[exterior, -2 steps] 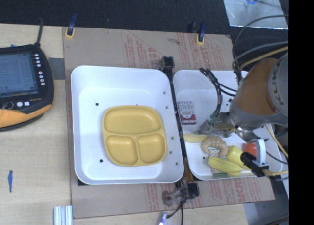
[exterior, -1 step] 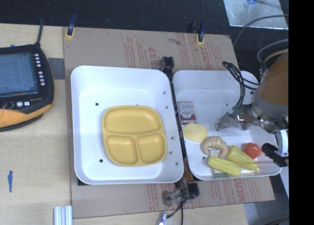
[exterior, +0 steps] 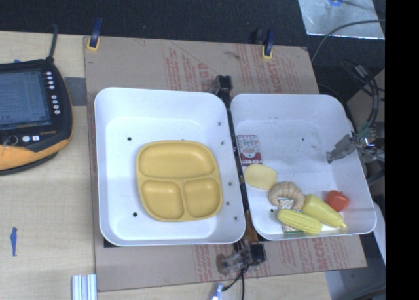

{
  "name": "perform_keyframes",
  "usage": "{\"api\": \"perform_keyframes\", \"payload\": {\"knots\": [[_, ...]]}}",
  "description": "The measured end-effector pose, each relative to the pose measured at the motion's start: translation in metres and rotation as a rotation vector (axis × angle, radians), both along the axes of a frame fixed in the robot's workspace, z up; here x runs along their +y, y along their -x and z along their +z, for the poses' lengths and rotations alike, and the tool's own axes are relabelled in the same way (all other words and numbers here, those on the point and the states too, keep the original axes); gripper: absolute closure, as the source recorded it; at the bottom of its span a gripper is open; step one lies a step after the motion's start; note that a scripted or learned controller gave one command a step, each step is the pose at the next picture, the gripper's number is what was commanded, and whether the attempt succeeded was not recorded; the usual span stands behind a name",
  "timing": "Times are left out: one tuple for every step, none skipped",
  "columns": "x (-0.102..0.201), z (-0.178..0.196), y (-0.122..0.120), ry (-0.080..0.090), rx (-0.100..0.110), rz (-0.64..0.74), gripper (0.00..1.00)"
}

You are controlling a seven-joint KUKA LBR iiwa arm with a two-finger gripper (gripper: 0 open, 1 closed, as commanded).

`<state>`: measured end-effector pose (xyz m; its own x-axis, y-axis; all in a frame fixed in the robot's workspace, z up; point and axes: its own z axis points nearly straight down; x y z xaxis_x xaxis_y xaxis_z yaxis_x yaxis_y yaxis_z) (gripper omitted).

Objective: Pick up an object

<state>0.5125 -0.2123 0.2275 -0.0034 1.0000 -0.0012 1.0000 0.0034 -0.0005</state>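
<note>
The gripper point(exterior: 342, 149) hung at the right bin's point(exterior: 308, 112) 3 o'clock rim, reaching in from the right, and whether its jaws were spread or pressed together could not be told from the slanted view; nothing showed between them. The pickable things lay clustered toward the bin's 6 o'clock side, so from the jaws they sat at roughly 7 to 8 o'clock. Nearest was a red tomato-like piece point(exterior: 336, 200), near the bin's right wall. Just beside it, a yellow pepper point(exterior: 322, 211) lay with its long axis running from 10 to 4 o'clock, touching a corn cob point(exterior: 300, 221) whose axis ran nearly 9 to 3. A beige ridged item point(exterior: 286, 193) and a pale yellow disc point(exterior: 261, 176) lay farther toward the left wall, with a small red-and-white packet point(exterior: 249, 149) against that wall. The left bin point(exterior: 114, 112) held a yellow divided tray point(exterior: 177, 179). The likely move was a descent down-left toward the red piece.
</note>
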Motion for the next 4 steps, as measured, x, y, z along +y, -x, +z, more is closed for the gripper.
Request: {"api": "perform_keyframes", "payload": {"knots": [[0.101, -0.105, 0.037, -0.003, 0.005, 0.004, 0.0], [0.056, -0.132, 0.01, -0.003, -0.006, 0.0, 0.0], [0.0, -0.099, 0.002, -0.001, 0.001, -0.001, 0.0], [0.001, -0.136, 0.037, -0.002, 0.003, 0.002, 0.0]]}}
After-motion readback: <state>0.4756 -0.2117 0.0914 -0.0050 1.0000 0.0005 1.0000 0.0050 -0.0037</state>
